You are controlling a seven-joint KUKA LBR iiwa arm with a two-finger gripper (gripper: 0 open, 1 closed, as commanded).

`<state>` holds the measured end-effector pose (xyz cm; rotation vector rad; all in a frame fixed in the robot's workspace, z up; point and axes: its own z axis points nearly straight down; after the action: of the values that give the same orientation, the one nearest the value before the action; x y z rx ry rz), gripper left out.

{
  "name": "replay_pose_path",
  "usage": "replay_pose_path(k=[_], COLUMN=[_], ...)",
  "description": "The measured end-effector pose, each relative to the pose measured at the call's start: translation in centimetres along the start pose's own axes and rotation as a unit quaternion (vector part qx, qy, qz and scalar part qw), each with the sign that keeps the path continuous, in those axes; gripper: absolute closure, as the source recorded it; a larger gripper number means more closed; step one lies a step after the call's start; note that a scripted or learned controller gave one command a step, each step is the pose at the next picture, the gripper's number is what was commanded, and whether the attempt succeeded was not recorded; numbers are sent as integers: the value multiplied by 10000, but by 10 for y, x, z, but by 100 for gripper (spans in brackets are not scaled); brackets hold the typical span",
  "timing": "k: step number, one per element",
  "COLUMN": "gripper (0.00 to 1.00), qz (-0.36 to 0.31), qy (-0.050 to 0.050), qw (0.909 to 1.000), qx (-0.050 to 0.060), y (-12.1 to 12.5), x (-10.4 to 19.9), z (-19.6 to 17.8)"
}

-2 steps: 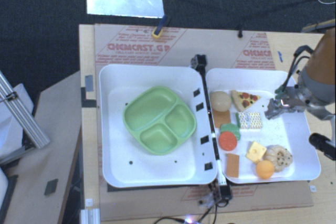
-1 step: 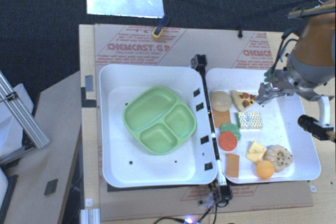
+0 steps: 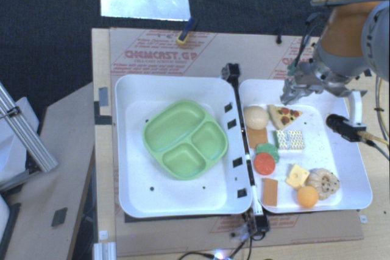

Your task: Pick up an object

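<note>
Gripper (image 3: pixel 292 94) sits over the back part of the R bin (image 3: pixel 347 155), arm coming in from view's right; can't tell if it's spread or closed up, too small/blurred at this angle. Closest obj to it is the pizza slice (image 3: pixel 285 115): flat toy wedge, yellow-tan w/ red spots on top, lying in R bin near the back wall, just below the gripper in the view; contact can't be told. Beside it to the left, a beige round roll (image 3: pixel 256 117). In front of the slice, a white block w/ coloured dots (image 3: pixel 290 140). Mid bin: red tomato (image 3: pixel 264 164) w/ a green leaf piece (image 3: pixel 267 149) touching its top. Front of bin: yellow cheese chunk (image 3: pixel 297 176), brown cookie (image 3: pixel 323 183), orange ball fruit (image 3: pixel 307 196), and an orange flat strip (image 3: pixel 270 191) near the divider side. L bin (image 3: pixel 131 131) holds a light-green divided plate (image 3: pixel 184 139), 3 compartments, sitting tilted relative to the bin walls.
</note>
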<state>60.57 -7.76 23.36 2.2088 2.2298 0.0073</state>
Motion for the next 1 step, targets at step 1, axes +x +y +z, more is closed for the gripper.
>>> replay_pose_path(k=[1], gripper=[100], qz=[13], qy=[-5], qw=[10000], qx=[6], y=[23], x=[15], z=[3])
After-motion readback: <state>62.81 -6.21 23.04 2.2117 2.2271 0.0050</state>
